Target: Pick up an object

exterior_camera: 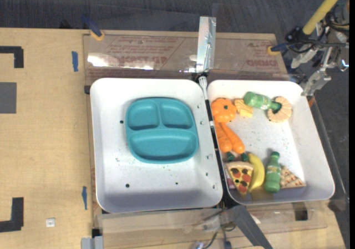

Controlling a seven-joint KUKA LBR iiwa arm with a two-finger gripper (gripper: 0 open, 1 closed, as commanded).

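A single fixed camera looked down at a slant from above the pale wooden worktop [44, 131], far enough off to take in both shallow white plastic bins [105, 187] side by side, dark floor beyond.

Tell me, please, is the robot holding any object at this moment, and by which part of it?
Nothing is seen held. The toys, such as the pumpkin, banana and green bottle, lie in the right bin; the teal plate lies in the left bin.

Bins [111, 176] glossy white plastic; teal plate [162, 130] matt plastic; bench [44, 131] bare wood.
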